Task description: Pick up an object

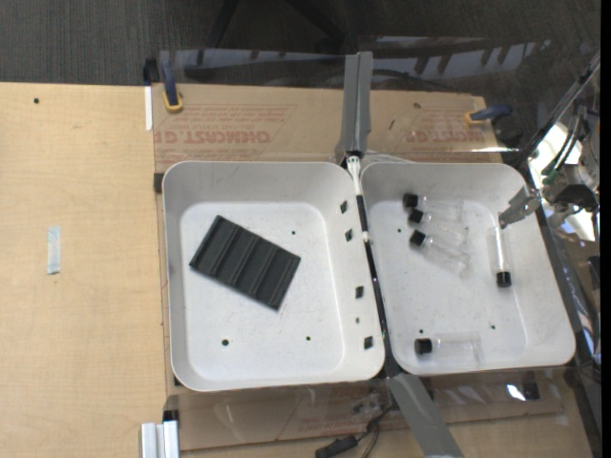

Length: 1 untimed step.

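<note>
Two shallow white bins sit side by side on the counter, their inner rims touching along a grey divider bar.

The left bin holds one thing: a dark ribbed panel, flat on the floor of the bin. Its long axis runs on a slant from upper left to lower right, with the ribs crossing its short way. It lies toward the left half of the bin, apart from every wall.

The right bin holds clear tubes with black caps, five as far as the black caps can be counted. Three lie bunched in the upper middle, their caps toward the left and their clear bodies hard to separate from each other. One tube lies by the right wall, nearly upright in the view, cap at its lower end. One more tube lies near the front wall, long axis left to right, cap on the left.

The claw hangs at the right bin's upper right corner, a thin grey finger slanting down to the left above the bin floor. Nothing is seen in it; whether it is released or clenched cannot be told.
</note>
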Motion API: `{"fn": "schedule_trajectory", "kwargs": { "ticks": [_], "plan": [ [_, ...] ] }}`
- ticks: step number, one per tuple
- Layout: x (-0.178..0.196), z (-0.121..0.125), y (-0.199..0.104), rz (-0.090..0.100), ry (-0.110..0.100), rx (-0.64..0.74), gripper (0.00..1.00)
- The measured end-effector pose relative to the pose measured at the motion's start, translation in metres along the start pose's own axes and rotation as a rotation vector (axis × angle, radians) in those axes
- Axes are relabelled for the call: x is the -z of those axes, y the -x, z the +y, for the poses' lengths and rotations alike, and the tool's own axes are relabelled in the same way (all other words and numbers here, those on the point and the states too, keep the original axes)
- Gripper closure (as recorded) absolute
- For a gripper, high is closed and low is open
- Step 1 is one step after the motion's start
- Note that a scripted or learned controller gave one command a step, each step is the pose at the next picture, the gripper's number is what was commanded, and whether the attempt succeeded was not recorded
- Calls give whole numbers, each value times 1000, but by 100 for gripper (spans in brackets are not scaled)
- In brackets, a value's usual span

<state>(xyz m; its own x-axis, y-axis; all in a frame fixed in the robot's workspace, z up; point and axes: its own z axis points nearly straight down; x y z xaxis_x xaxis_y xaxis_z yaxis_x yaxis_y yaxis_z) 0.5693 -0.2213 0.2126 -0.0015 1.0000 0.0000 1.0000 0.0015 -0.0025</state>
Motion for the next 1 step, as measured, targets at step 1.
{"fn": "schedule_trajectory", "kwargs": {
  "ticks": [1],
  "plan": [
    [-121, 45, -9, 5, 3, 88, 0]
  ]
}}
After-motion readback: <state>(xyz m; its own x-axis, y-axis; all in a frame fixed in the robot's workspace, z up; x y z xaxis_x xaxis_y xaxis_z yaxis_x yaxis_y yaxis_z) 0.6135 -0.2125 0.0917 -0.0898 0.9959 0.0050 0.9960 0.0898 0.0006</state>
